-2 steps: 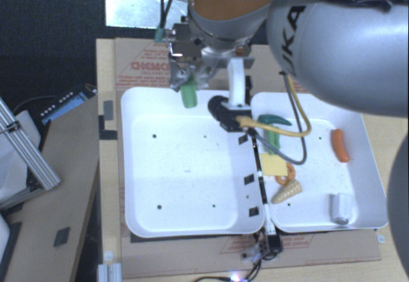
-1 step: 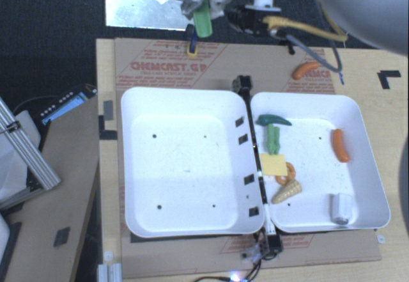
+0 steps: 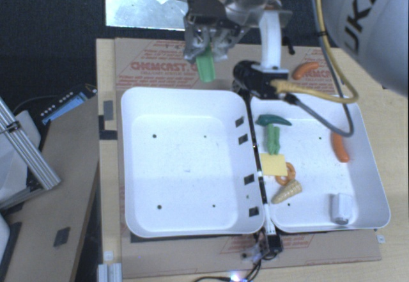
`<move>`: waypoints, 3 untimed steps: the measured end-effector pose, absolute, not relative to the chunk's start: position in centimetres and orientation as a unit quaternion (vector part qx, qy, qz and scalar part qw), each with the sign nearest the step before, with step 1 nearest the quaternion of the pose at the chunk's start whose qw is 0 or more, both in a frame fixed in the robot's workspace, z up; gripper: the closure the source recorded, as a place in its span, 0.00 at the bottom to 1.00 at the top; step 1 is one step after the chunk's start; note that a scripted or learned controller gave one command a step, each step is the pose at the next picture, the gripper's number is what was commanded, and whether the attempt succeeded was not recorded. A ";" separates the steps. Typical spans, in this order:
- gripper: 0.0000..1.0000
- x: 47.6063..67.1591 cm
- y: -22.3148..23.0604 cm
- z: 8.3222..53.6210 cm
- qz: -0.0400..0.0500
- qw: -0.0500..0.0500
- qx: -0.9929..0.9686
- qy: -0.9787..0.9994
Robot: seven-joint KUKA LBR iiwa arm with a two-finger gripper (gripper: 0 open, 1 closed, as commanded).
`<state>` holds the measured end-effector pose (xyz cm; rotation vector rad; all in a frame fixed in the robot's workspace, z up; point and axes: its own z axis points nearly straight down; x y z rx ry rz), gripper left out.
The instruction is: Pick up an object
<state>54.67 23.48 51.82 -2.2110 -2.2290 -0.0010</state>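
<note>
Right bin (image 3: 374, 207), near end: a grey can (image 3: 340, 208) lay in the near corner, close to the wall. Just beyond stood a cream cone (image 3: 287, 192) touching a pretzel (image 3: 289, 172), with a yellow cheese square (image 3: 273, 164) beside them. An orange sausage (image 3: 340, 147) lay near the right wall, well apart from these. Further in, a green pod (image 3: 273, 139) lay lengthwise with a dark green pepper (image 3: 274, 121) at its far end.

Left bin (image 3: 185, 165): bare white floor.

Beyond the bins: a second orange sausage (image 3: 305, 70) rested on the cardboard, outside the right bin's far rim.

Far end, raised: the gripper (image 3: 206, 57) hung above the left bin's far rim, fingers pinched on a green block (image 3: 206, 68). The block's upper end sat between the fingers; its lower part hung free, clear of the bin.

Handling, as judged: the block looked like a small plastic toy, light and stiff, probably smooth and so liable to slip. The hold appeared high on the piece; a grip nearer its middle, across the narrow faces, would likely be steadier.
</note>
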 end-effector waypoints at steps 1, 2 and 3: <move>1.00 48.4 23.5 48.0 0.002 0.002 -0.705 -0.710; 1.00 48.6 23.4 50.7 -0.002 0.000 -0.705 -0.709; 1.00 48.6 23.4 53.6 -0.002 0.000 -0.705 -0.709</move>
